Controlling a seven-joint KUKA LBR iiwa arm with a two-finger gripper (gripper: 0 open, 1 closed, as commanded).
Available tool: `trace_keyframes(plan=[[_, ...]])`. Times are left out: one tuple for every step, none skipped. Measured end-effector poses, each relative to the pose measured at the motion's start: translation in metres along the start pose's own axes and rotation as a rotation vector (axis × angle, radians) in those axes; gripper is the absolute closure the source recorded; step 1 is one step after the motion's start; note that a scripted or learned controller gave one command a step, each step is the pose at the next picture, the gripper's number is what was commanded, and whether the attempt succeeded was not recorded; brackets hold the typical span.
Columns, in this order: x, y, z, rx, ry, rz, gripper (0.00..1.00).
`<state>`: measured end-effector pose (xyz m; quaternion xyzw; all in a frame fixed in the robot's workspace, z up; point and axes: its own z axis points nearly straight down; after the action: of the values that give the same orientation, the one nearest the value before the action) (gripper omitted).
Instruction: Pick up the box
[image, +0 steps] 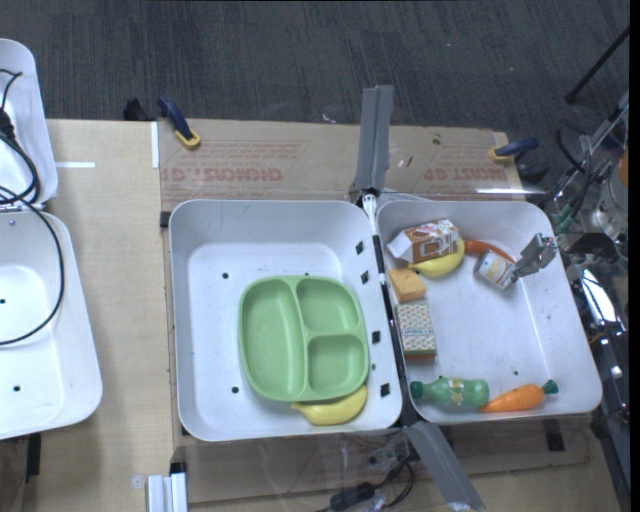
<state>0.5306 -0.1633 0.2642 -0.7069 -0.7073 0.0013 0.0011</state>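
Locate the green plate in the left bin. The box lies just beyond that plate, across the divider, flat against the right bin's near wall. The gripper hangs farther off, beside a small can. You cannot tell its finger spacing from this angle.

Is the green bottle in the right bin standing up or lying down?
Lying down. The green bottle rests on its side along the near wall of the right bin, its cap end pointing left, with the carrot right beside it.
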Motion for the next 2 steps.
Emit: trace_keyframes(plan=[[-0.018, 0.058, 0.072, -0.001, -0.001, 0.079, 0.0], [-0.04, 0.095, 0.164, -0.003, 0.004, 0.211, 0.0]])
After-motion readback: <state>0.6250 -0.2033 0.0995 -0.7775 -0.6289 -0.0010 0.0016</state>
